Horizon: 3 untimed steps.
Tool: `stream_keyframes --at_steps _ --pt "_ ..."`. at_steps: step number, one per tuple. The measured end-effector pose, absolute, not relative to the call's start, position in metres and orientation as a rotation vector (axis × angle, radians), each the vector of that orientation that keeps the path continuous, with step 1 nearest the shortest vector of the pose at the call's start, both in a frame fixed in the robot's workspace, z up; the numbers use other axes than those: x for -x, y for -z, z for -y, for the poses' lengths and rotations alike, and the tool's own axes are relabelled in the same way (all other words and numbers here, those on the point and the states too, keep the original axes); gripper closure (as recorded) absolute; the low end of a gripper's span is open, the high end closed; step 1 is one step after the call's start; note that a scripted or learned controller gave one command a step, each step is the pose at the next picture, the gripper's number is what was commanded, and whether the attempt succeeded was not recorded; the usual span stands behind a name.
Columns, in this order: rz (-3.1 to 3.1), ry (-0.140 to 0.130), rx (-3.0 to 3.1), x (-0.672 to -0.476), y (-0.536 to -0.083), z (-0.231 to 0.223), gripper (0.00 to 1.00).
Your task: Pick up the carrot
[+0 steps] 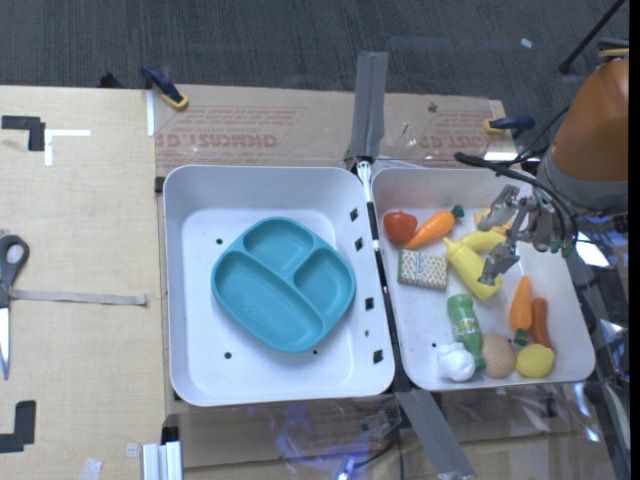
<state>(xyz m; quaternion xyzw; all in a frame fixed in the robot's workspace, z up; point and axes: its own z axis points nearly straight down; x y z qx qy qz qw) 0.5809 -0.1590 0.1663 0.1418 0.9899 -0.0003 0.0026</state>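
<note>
Hovering over right bin [570,298], gripper [505,243] spreading its fingers apart, gripping nothing, just above yellow bottle [470,266]. Lying near bin's top-left: carrot [430,229], resting between red tomato [399,226] and yellow bottle, tilted. Sitting in left bin [180,298]: blue divided plate [283,284].

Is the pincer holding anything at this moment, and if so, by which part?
Nothing is visibly held. The pincer hovers over the right bin above the yellow toy; the carrot lies apart to its left, untouched.
</note>
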Motion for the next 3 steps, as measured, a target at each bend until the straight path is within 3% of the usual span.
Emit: stream_keyframes --at_steps 1,2,3 --pt "-3.137 0.001 -0.019 -0.553 -0.119 0.202 0.00" --pt "-3.136 0.002 0.013 -0.534 -0.093 0.222 0.00" --pt "-3.130 0.005 0.018 -0.537 -0.104 0.221 1.00"
